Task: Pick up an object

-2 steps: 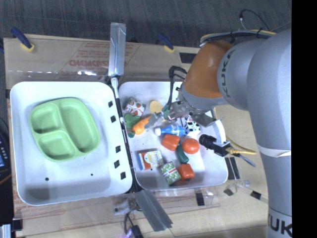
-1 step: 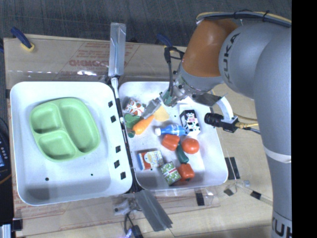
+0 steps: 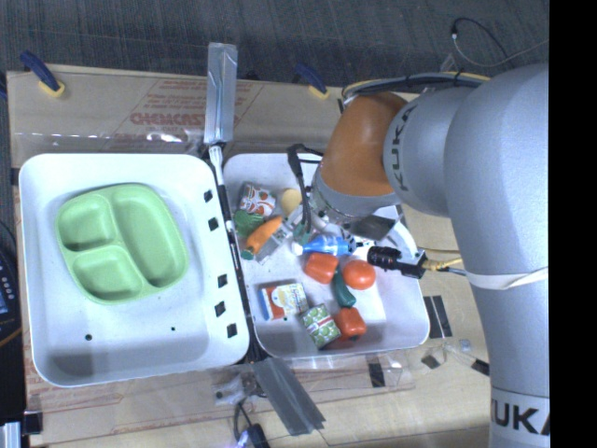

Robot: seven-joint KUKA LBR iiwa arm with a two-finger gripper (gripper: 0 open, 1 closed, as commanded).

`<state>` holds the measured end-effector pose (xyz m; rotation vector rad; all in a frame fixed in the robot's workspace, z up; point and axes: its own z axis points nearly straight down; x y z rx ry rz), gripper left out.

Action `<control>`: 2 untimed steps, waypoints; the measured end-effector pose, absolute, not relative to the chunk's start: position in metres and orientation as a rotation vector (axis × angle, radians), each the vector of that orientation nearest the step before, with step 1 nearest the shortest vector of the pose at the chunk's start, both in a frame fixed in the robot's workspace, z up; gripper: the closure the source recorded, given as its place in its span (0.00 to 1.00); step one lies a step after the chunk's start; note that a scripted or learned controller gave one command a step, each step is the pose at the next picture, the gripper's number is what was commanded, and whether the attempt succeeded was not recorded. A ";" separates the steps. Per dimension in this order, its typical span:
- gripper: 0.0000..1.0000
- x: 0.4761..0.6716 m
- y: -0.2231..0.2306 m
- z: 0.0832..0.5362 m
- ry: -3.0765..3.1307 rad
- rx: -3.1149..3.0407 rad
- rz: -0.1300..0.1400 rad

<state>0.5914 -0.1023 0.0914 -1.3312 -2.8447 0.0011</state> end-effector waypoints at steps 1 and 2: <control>0.00 0.558 -0.151 0.148 -2.875 -1.275 0.001; 0.00 0.583 -0.083 0.193 -2.922 -1.159 0.000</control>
